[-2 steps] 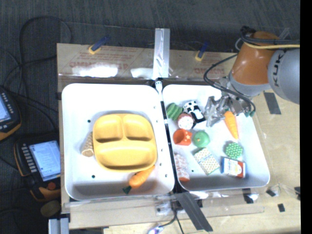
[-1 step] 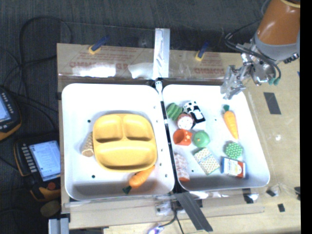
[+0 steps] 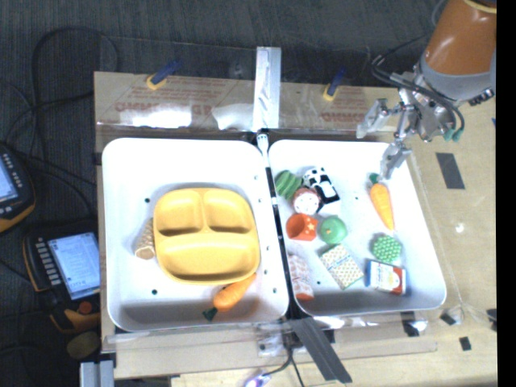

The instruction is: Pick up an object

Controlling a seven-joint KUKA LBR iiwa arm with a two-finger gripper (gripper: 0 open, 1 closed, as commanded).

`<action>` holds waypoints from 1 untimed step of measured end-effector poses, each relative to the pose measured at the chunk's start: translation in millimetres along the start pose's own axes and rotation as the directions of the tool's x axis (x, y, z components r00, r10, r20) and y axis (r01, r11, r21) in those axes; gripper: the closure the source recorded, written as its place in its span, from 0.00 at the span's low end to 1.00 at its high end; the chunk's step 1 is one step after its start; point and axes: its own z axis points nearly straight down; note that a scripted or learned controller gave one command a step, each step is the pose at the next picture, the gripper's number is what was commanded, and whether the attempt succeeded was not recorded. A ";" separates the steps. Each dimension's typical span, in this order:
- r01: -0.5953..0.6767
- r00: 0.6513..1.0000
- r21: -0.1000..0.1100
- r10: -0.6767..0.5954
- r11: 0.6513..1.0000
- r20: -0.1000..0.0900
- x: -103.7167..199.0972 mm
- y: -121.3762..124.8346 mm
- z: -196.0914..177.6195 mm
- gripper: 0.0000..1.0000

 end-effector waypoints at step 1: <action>-0.021 1.000 0.000 0.021 1.000 -0.004 0.2 10.2 142.4 0.00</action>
